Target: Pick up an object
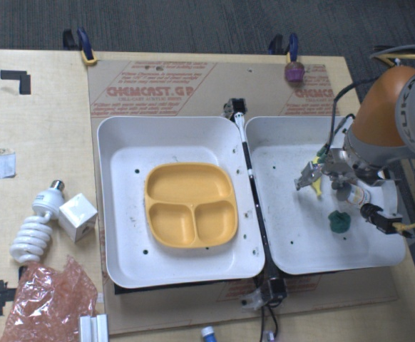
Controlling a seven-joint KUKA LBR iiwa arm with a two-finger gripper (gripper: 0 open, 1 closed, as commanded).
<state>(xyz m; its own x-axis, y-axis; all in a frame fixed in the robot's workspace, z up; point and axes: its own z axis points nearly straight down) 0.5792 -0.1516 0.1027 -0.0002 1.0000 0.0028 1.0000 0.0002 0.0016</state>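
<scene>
Two white bins sit side by side; left bin point(115, 262) holds a yellow divided tray point(191, 204). Gripper point(314, 182) hovers in right bin point(293, 258), grip state unclear, w/ green object point(339, 222) just beside it, nearer the front.

You're looking at a robotics lab: clamped brown cardboard sheet point(157, 84), two shallow white plastic bins point(115, 191), grey carpet point(193, 13).

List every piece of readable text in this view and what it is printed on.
"CHEMCAST GP", red, repeated: on the brown protective sheet under the white bins. The smaller red lines beneath it are too blurred to read.
The same red print at the sheet's right end near the purple object: only partly legible.
The yellow divided plate, light bulb and white cube show no readable text.
</scene>
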